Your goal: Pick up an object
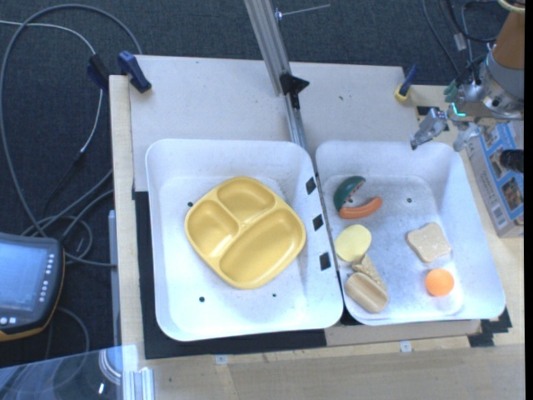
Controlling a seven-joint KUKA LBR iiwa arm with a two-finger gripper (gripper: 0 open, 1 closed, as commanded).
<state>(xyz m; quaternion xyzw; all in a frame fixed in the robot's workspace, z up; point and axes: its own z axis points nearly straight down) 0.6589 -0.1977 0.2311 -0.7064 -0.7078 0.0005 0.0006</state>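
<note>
The yellow divided plate (245,232) lies nearest the camera, filling most of the left bin (166,165). Everything that can be picked sits in the right bin (466,190), and places below are given from the slice of toast (428,242) in that bin. An orange ball (439,282) sits just beside the toast on its near side. Well to its left lie a pale yellow round piece (353,242) and, nearer the camera, a tan bread-like piece (366,290), the two touching. Up and to the left of the toast a sausage (361,209) rests against a dark green piece (350,189).

The claw (433,127) hangs above the far rim of the right bin, up from the toast and well apart from every item. Its fingers appear spread and hold nothing, though at this size that is my best reading.

The risks, as I judge them: a straight descent from here meets the bin's rim or bare floor, not food. The ball may roll from closing fingers. The touching pairs invite a grasp that catches two pieces or nudges both aside. The toast lies flat, so the fingers may skid over it.
</note>
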